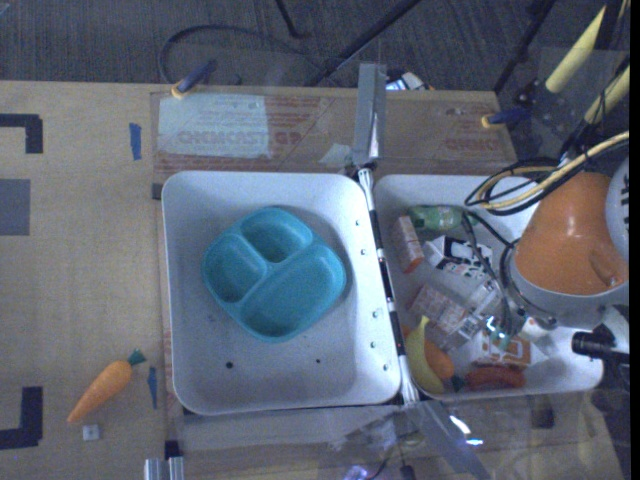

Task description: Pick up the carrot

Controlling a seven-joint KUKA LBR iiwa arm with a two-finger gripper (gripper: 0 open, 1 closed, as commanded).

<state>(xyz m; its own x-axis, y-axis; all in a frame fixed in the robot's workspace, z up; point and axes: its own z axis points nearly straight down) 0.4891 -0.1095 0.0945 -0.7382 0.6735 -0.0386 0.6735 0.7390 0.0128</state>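
An orange toy carrot with a green top lies on the wooden bench, outside the bins, past the left bin's front left corner. My gripper hangs low in the right bin, among the clutter near its front, far to the right of that carrot. Just left of the gripper an orange piece rests against a yellow banana; I cannot tell what the piece is. The arm's orange band covers much of the right bin.
A blue divided plate sits in the left bin. The right bin holds small boxes, a green item and a red item. A metal divider stands behind the bins. Cables loop over the arm.
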